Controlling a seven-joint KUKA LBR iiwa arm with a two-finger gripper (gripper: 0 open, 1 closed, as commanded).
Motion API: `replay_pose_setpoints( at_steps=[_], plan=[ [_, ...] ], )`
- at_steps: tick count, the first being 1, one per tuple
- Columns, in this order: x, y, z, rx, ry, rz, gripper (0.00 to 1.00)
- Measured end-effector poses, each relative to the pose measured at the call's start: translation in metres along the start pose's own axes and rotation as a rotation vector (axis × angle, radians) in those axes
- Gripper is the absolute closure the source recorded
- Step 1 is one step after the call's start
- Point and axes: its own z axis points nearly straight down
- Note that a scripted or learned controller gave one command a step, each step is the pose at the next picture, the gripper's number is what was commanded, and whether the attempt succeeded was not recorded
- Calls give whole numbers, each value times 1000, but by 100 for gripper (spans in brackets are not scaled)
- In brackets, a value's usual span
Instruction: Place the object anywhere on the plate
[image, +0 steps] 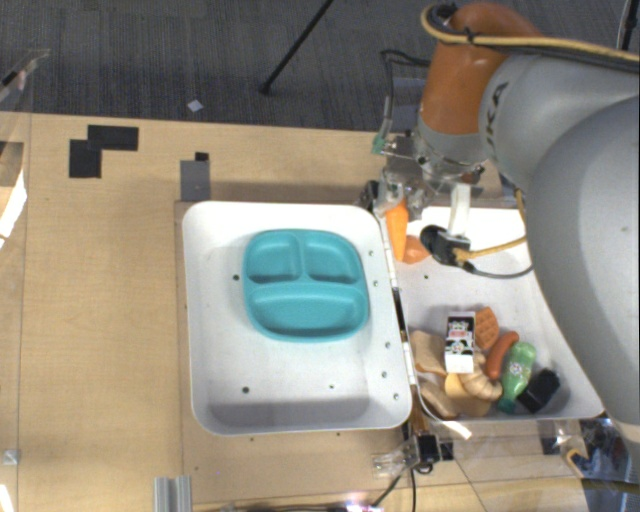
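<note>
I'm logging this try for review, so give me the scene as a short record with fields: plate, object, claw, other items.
plate: teal three-compartment plate in the left bin, nothing on it
object: orange carrot-like piece at the far left corner of the right bin, beside the wall between the bins
claw: claw right above the orange piece; a grasp cannot be confirmed
other items: small pile at the right bin's near end, including a green piece, a black piece and a small printed box
task state: object not yet on the plate

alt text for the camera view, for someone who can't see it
A grey robot arm's gripper hangs over the seam between two white bins, an orange object at its tip. The left bin holds a teal divided plate; small items cluster in the right bin.
</note>
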Motion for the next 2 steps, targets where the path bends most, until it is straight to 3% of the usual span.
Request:
replay_pose_setpoints(
  at_steps=[1,2],
  plan=[
    [68,-44,-6,4,-1,203,100],
    [65,-43,-6,3,-4,206,0]
  ],
)
